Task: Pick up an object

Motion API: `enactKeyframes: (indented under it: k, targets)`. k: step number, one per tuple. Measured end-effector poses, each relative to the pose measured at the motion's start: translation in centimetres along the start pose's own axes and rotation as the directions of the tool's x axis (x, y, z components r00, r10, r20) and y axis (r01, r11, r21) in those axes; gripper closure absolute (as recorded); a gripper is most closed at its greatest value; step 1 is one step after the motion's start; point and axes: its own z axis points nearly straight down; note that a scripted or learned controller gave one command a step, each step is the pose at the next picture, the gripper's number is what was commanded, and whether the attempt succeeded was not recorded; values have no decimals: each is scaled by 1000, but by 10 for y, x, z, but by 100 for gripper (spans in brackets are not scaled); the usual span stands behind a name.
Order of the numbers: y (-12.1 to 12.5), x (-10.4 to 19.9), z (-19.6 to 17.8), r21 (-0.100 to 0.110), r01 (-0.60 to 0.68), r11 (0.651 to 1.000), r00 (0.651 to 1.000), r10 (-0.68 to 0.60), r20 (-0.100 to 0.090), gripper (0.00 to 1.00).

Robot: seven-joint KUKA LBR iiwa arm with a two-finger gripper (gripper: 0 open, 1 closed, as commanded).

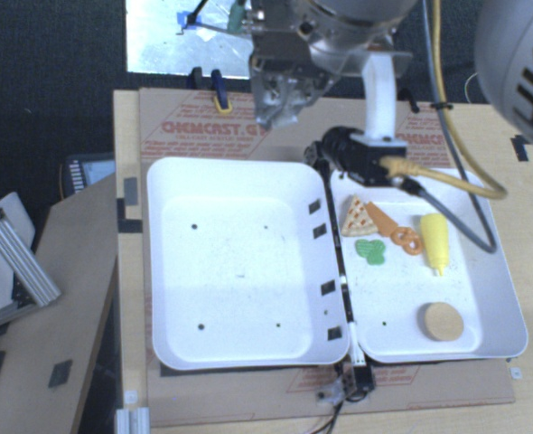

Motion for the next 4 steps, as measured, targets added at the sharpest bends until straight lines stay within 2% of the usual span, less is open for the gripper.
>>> enactKeyframes:
  k: [1, 2, 3, 4]
  targets:
    - [0, 0, 0, 1, 1, 1000, 1000, -1, 0, 0]
    - [0, 0, -11, -2, 5, 1000, 1000, -5, -1, 100]
    - [0, 0, -11, -1, 6, 1000, 1000, -6, -1, 0]
    - [0, 0, -22, -4, 10, 1000, 1000, -10, -2, 100]
